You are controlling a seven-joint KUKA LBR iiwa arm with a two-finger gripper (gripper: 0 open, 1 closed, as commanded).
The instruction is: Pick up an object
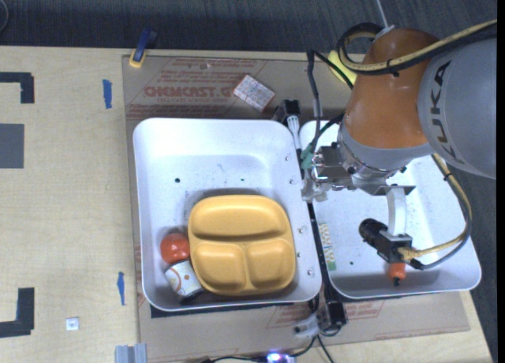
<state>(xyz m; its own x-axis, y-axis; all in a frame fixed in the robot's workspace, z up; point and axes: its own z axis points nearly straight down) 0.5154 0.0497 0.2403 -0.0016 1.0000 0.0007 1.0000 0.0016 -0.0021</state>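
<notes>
A yellow moulded three-compartment plastic tray [241, 241] crowds the left white bin's [150, 196] near half; its far half lies open.

1. The yellow tray [241, 241] looks like smooth, satin plastic.
2. Both bins [158, 196] look like glossy white plastic, scuffed with dark specks.
3. The worktop [63, 219] looks like matt, pale wood.
4. The arm [394, 93] has a glossy orange band and smooth grey casing.
</notes>
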